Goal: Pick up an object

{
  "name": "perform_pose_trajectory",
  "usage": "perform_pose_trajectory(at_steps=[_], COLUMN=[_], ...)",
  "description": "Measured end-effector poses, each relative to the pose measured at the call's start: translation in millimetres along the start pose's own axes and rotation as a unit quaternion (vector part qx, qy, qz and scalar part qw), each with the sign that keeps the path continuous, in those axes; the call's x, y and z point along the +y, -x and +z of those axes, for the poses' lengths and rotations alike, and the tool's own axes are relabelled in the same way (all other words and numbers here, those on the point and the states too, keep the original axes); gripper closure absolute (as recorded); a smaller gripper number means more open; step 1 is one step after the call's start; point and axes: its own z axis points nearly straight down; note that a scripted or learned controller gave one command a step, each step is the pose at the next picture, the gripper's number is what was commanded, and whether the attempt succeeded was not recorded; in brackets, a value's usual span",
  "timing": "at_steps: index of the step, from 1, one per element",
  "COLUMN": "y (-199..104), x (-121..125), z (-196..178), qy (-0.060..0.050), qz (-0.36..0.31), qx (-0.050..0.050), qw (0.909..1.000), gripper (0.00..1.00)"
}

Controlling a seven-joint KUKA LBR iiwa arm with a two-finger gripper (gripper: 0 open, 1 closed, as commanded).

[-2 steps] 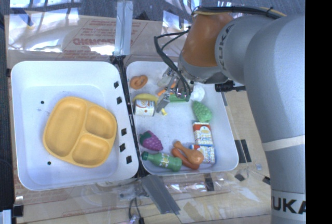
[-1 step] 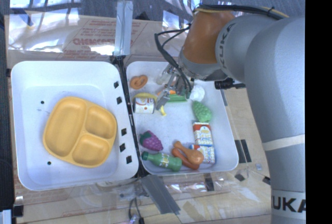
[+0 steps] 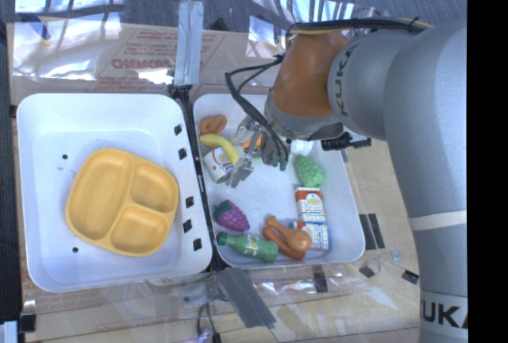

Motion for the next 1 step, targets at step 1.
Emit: perform_pose_trajectory(at_steps=[1], y=[1.1], x=[-0.1], z=[-10.8], qy=[0.0], qz=[-0.002], qx=[-0.001], qw=[1.0], gripper=[1.0])
